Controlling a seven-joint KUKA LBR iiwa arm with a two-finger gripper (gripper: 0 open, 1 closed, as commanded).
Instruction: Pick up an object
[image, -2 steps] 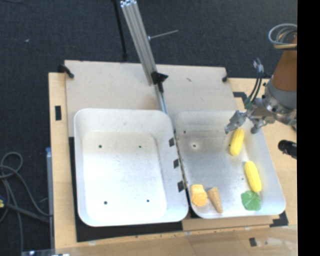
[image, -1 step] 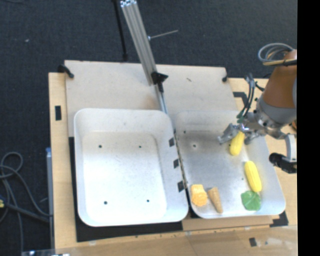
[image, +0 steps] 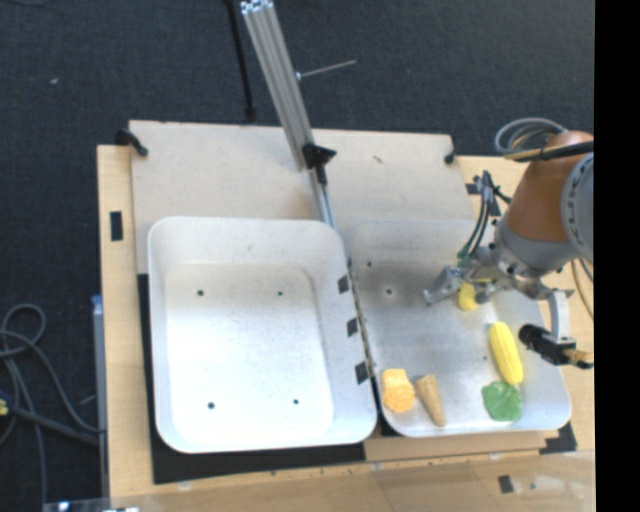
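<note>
Starting with the widest risk: resting on the counter (image: 118, 300), side by side, the left bin (image: 250, 228) and the right bin (image: 400, 325), sharing a raised rim in the middle. Could snag anything carried low across that seam.

Reaching in from the right, the arm (image: 545, 205), bent down over the right bin's upper half. Hanging beneath it, low over the bin floor, the gripper (image: 455, 292). Apart, together or clamped: impossible to tell from this slant, so no claiming a hold.

Lying right at the gripper, touching or just beside it, a small yellow piece (image: 466, 298), likely the target. Judged risky for three reasons: small and probably rounded, so liable to squirt sideways under a closing pinch; sitting at the edge of the grip instead of plainly centred, so likely to be nudged and not caught; resting on smooth white plastic, so free to slide.

Further down the same bin, well apart from the gripper: a yellow corn cob (image: 505, 352), a green lump (image: 502, 401) just below it, an orange block (image: 398, 390) and a tan cone (image: 430, 398) side by side near the front rim. Little danger of collision with these unless swung forward.

Worst likely outcome: rising with nothing held, after pushing the yellow piece away. Also possible: pressing too deep and scraping the bin floor.
</note>
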